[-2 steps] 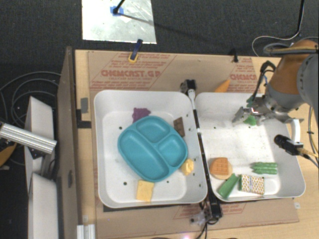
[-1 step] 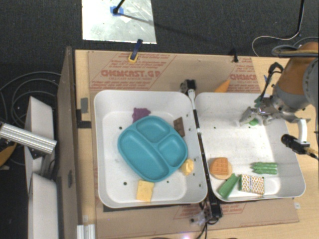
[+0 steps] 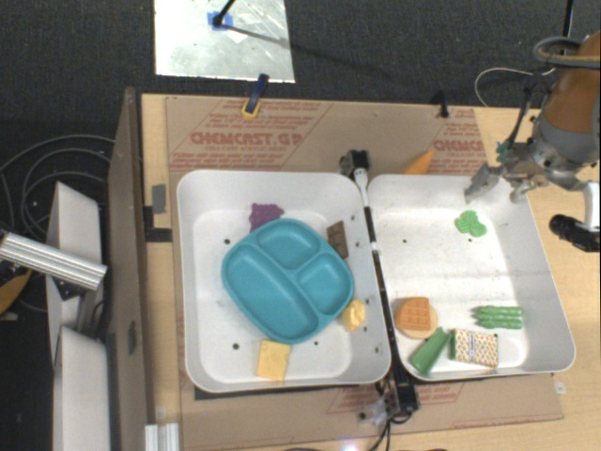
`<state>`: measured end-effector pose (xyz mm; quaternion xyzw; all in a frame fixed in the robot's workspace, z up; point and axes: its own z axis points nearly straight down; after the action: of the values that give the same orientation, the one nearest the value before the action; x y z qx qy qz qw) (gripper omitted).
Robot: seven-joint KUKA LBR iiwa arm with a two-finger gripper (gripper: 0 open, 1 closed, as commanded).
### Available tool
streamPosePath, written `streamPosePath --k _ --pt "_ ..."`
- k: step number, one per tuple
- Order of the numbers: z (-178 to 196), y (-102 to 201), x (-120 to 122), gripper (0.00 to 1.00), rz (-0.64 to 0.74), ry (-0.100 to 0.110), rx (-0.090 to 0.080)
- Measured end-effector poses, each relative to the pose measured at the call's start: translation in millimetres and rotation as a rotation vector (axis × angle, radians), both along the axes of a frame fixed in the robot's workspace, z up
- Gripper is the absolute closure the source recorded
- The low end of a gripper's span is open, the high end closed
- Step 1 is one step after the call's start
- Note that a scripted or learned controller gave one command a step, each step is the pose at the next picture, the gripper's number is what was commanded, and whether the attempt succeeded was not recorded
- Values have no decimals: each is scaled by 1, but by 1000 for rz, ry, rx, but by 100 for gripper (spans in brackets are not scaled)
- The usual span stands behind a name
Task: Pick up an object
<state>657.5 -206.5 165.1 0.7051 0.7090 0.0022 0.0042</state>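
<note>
One green piece [image 3: 470, 223] lies just below the claw [image 3: 500, 186], slightly to its left (nearest candidate); claw fingers spread apart, holding nothing, above the right bin [image 3: 545, 252].

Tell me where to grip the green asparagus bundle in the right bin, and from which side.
Probably take the asparagus bundle across its middle, coming straight down from above. It lies flat and lengthwise left to right, so fingers should close across its narrow width. The patterned packet sits just below it, so stay off that side.
</note>
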Motion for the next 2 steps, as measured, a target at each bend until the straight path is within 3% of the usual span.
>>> streamPosePath --k 1,2 --pt "-84 1 -8 0 -3 9 3" --pt "-68 0 -6 100 1 2 0"
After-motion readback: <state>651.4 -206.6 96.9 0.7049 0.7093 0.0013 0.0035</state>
